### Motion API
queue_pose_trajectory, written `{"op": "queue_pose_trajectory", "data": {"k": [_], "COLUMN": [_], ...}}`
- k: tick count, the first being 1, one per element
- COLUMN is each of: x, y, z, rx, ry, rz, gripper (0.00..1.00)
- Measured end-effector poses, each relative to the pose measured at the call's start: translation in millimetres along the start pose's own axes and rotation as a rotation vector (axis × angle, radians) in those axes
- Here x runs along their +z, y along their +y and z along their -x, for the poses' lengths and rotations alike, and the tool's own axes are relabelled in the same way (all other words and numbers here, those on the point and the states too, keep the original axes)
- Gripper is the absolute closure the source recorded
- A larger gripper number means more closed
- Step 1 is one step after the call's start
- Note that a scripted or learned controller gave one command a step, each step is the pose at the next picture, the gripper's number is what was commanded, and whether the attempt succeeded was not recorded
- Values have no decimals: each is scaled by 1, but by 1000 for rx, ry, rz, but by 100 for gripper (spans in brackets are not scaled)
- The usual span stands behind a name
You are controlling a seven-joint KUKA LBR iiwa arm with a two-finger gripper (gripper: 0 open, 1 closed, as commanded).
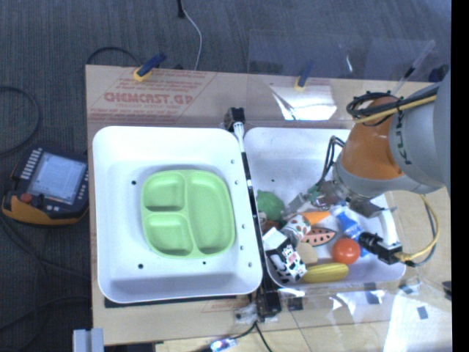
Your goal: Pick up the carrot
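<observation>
In the right-hand bin (293, 149), the jaws (319, 195) hang just above the orange carrot (317, 216); their opening cannot be made out. A clean pick likely means straddling the carrot alone, clear of the crowding watermelon slice (322, 236) and tomato (346, 251).

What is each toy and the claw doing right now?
claw: down in the right bin, right above the carrot.
carrot: lying flat in the pile, not lifted.
green tray: right way up in the left bin.
tomato: sitting on the bin floor.
banana: lying by the front wall.
watermelon slice: lying flat.
</observation>
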State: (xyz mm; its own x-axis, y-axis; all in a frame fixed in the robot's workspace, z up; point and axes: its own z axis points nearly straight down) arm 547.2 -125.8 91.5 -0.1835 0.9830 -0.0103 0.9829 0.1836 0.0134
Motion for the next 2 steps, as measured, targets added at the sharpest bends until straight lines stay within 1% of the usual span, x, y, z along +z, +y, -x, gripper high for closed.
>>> {"op": "queue_pose_trajectory", "data": {"k": [1, 2], "x": [-1, -10], "y": [-59, -58], "z": [4, 5], "rx": [381, 381], "ry": [1, 0], "rz": [7, 7], "gripper": [0, 100]}}
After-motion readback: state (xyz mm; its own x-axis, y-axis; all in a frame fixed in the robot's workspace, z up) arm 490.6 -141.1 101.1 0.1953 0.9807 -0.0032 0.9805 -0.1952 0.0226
